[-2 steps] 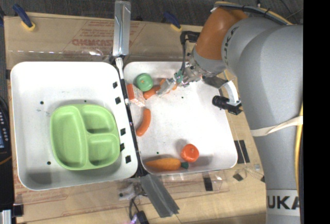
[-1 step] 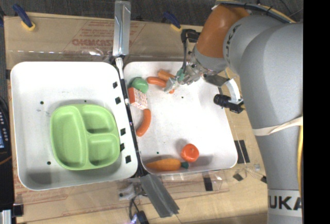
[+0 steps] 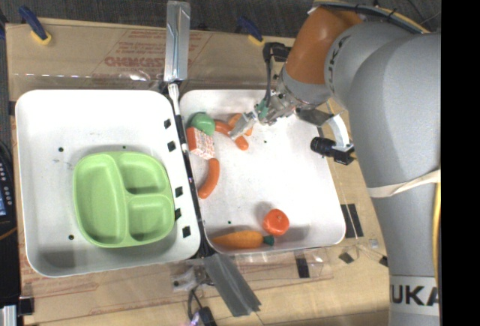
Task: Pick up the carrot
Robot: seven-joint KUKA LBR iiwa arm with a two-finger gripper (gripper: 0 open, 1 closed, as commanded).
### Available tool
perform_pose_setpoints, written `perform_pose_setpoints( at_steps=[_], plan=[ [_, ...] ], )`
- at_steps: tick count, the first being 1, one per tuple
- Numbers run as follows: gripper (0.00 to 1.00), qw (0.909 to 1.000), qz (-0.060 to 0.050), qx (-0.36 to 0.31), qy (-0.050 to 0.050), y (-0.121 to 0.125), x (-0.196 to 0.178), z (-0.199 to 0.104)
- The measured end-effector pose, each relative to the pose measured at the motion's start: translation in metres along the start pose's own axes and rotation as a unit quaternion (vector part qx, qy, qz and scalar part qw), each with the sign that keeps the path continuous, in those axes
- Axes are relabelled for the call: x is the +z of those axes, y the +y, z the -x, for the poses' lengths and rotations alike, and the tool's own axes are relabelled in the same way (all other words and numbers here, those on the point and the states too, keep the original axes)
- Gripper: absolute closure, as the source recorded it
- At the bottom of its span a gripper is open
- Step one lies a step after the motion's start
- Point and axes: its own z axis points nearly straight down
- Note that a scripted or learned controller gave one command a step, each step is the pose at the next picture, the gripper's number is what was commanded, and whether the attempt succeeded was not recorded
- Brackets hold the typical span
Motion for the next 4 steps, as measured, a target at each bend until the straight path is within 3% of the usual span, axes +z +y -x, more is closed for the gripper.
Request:
perform_pose_setpoints(
  at_steps=[1, 2, 3, 4],
  plan=[
    [0.0, 0.9712, 0.002, 0.238, -0.001, -0.007, -0.054, 0.012],
    [0.0, 0.9287, 0.002, 0.371, 0.0, 0.007, -0.135, -0.018],
    [0.0, 0.8221, 0.001, 0.569, 0.001, 0.009, -0.148, -0.023],
    [0.0, 0.8588, -0.001, 0.512, 0.001, -0.004, -0.069, -0.033]
  ],
)
